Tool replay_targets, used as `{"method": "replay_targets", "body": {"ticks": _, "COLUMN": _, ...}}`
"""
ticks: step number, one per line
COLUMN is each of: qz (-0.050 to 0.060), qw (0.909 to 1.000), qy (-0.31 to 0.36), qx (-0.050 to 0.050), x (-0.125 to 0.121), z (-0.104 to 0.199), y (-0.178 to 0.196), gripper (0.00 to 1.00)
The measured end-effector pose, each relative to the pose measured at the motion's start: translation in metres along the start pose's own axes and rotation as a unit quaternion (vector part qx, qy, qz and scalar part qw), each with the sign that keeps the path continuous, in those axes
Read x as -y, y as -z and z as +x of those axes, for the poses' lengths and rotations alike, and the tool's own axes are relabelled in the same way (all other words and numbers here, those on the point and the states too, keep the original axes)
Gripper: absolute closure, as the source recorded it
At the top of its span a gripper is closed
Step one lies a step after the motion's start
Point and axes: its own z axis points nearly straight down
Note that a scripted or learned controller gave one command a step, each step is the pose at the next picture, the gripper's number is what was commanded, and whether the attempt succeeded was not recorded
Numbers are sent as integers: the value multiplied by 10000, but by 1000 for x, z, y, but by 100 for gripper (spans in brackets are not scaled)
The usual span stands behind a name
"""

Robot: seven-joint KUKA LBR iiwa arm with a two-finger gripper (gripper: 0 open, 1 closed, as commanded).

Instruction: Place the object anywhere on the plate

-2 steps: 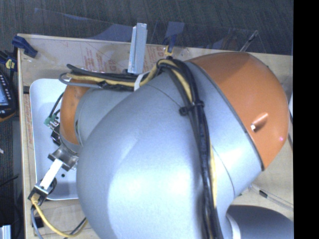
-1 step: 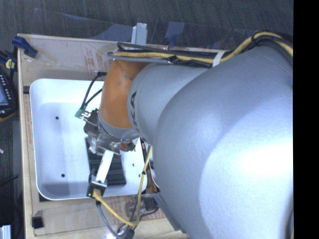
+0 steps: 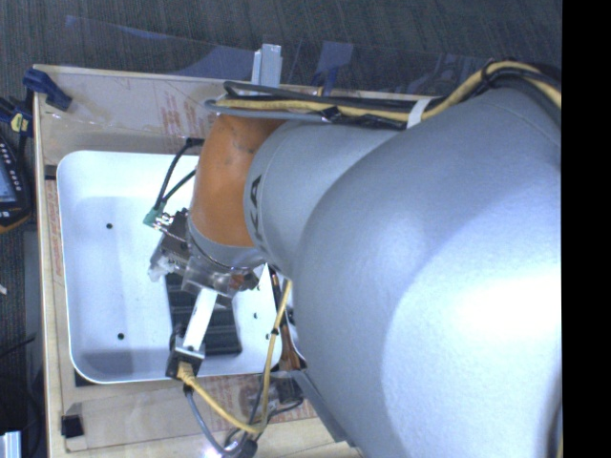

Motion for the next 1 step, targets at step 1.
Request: {"method": "replay_targets", "body": {"ticks": 1, "qz": -10, "qw": 9996, "qy": 282, "qx": -1, "x": -52, "z": -92, "y": 38, "gripper": 0}}
